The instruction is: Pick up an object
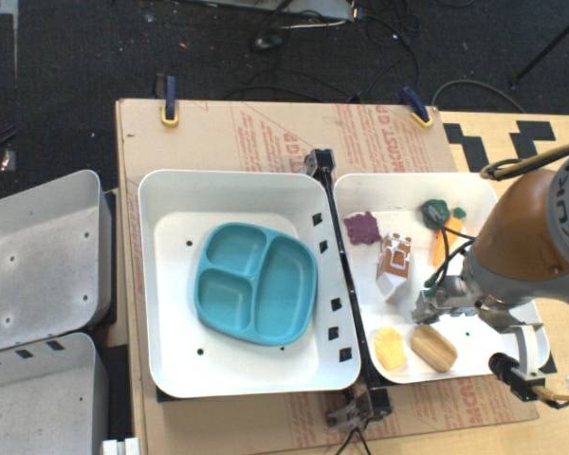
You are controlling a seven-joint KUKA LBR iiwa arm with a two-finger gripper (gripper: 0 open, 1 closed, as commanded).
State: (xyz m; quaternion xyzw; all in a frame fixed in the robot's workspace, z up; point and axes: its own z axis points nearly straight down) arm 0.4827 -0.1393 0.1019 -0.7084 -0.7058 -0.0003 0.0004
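Whether anything is held by the grey two-finger pincer (430, 309) cannot be told — it is poised in the right white bin (408, 375), just above the tan oblong bread-like block (433, 349) — beside a yellow corn-like piece (390, 349).

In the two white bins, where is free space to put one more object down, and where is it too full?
Left bin: bare floor all around the teal tray, widest at its left and back. Right bin: crowded. The claw sits among the toys; a bare strip runs along the back wall, behind the purple toy.
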